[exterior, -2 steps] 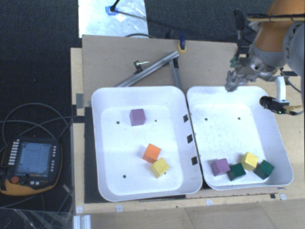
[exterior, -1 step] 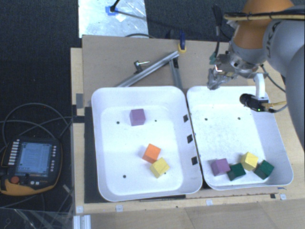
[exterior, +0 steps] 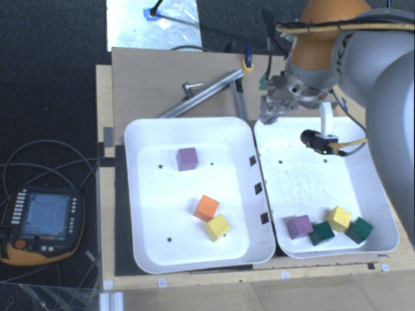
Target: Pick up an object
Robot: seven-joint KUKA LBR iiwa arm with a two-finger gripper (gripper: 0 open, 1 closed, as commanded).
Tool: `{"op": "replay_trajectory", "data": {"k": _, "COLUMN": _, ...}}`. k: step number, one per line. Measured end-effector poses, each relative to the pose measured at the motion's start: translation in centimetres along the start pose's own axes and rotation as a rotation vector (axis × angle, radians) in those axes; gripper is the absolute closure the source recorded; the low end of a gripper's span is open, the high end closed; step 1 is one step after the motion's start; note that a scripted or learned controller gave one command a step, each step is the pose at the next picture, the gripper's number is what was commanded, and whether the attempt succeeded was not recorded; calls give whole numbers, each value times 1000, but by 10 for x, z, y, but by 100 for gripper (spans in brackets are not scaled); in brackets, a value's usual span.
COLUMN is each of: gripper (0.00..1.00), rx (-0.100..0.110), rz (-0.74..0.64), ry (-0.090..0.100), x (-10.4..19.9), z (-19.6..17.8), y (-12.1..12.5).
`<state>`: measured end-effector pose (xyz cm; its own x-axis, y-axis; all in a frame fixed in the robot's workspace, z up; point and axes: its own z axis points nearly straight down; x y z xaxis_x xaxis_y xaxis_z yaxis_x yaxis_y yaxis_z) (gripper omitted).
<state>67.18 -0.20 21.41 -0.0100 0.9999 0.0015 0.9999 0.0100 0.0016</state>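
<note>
I am hovering my tool [exterior: 271, 113] over the upper edge of the right bin [exterior: 373, 173]; cannot tell its state. Blocks are sitting at lower right: the purple block [exterior: 299, 225] stands clearest. I am planning a straight descent, centred, avoiding the green block [exterior: 321, 232].

Left bin: purple cube [exterior: 187, 159] far, orange cube [exterior: 207, 207] touching yellow cube [exterior: 218, 227] nearer. Right bin, near edge (clustered): purple cube [exterior: 299, 226], dark green cube [exterior: 321, 232], yellow cube [exterior: 339, 218], green cube [exterior: 359, 229].
</note>
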Motion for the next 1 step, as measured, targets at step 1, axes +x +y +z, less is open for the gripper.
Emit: {"op": "replay_trajectory", "data": {"k": 1, "gripper": 100, "rx": 0, "rz": 0, "ry": 1, "x": 48, "z": 2, "y": -4}}
